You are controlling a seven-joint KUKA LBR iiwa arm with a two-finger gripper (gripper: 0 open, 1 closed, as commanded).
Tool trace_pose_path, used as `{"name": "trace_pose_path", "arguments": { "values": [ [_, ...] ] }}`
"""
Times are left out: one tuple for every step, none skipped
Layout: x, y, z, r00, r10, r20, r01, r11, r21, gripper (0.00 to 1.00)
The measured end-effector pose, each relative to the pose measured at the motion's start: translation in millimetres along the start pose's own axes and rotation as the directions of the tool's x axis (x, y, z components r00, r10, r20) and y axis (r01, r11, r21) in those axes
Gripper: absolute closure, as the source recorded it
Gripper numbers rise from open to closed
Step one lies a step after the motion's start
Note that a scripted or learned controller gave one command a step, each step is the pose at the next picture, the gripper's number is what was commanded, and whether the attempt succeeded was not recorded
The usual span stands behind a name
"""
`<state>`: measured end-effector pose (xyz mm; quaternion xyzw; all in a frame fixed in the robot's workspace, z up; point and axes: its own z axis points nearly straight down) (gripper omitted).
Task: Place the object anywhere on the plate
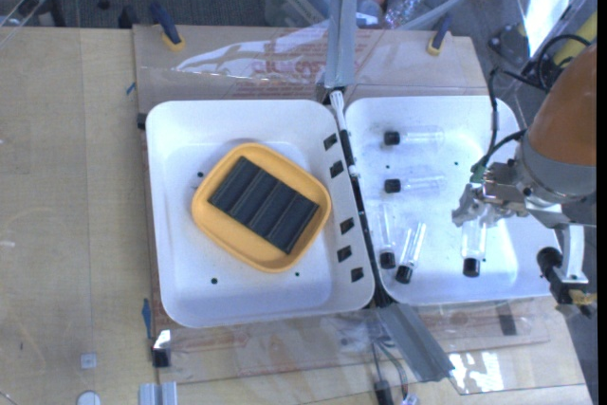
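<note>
Clear vials with black caps, one at [473,251] directly under the pincer [477,215], lie scattered in the right bin [446,285]. Whether the pincer grips that vial cannot be told. The yellow plate [262,206] sits in the left bin [180,204].

Arm [569,123]: grey, rounded, broad orange band above wrist
Cable [496,123]: black, looping beside wrist
Gripper [477,213]: pale metal
</note>
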<state>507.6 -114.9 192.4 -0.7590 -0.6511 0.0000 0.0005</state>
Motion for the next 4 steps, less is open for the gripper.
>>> {"name": "trace_pose_path", "arguments": {
  "values": [
    [64, 20, 9, 0.999, -0.043, 0.001, 0.043, 0.999, 0.000, 1.00],
    [151, 43, 9, 0.989, -0.148, 0.001, 0.148, 0.989, 0.001, 1.00],
    [193, 40, 9, 0.969, -0.246, 0.001, 0.246, 0.969, -0.001, 1.00],
    [193, 40, 8, 0.969, -0.247, 0.002, 0.247, 0.969, -0.001, 0.00]
  ]
}}
